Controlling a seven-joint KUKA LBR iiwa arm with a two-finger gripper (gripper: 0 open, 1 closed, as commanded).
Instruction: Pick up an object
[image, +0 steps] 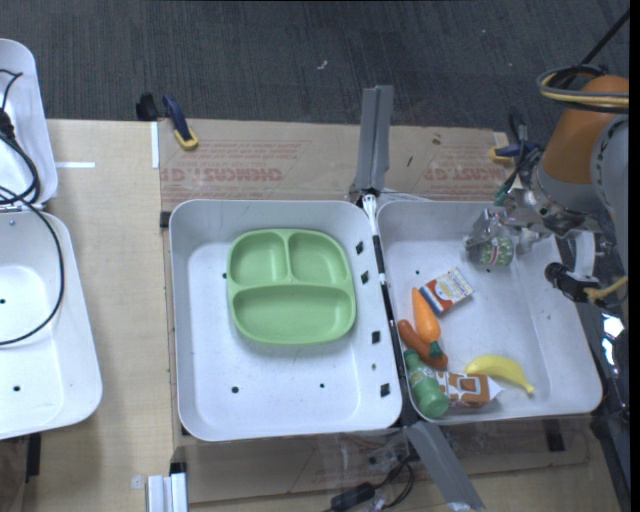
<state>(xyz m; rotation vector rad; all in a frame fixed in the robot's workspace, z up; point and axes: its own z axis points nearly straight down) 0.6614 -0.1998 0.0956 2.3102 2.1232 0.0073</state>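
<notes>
Here we see 2 white bins on the tabletop (110, 150). The left bin (200, 400) holds a green divided plate (292, 286). The right bin (560, 385) holds the candidate objs: a small carton (446, 291), a carrot (425, 316), a green bottle (426, 385) lying at the front-left corner w/ an orange box (472, 391) beside it, and a banana (503, 372). The gripper (492, 246) sits low at the bin's back, well apart from these items; we cannot tell how the jaws stand. Risks, in our judgement: closing on nothing at that spot, or, in the crowded carrot/bottle cluster, nudging neighbours and getting a slipping, off-centre grasp.
</notes>
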